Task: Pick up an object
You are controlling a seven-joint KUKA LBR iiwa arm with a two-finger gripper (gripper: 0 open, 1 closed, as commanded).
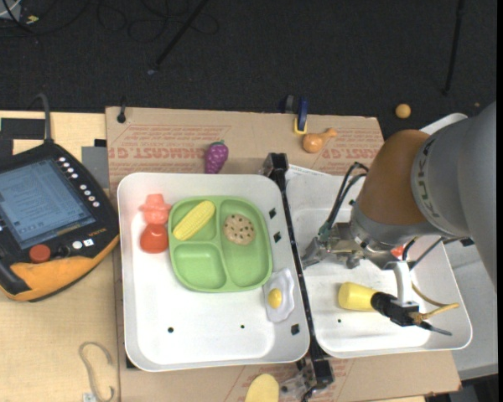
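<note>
Camera view. The arm [427,182] reaches in from the right and hangs over the right bin [461,329], its wrist above the bin's middle. The gripper [339,249] sits low over the bin's left half; whether it is spread or pressed together cannot be told, as the wrist and cables cover it. Nothing can be seen in its grasp.

The nearest candidate for pickup is a tool with a yellow handle [356,296], lying flat on the floor of the right bin toward its near edge, just beside the gripper and apart from it. A dark shaft with a thin tip runs from the handle toward the bin's near-right corner.

Handling judgement: the tool appears rigid and light, likely plastic, with a smooth rounded handle that may slip or roll under a poor pinch. The thick yellow part offers the best hold, taken across its width; the thin tip looks too slight.

The left bin [142,342] carries a green tray [203,268] holding a corn cob [192,219] and a cookie [238,229]. A red figure [154,223] stands at the tray's left, and a fried egg [276,296] lies by the bin's right wall. A control tablet [33,212] rests on the bench's left side.
</note>
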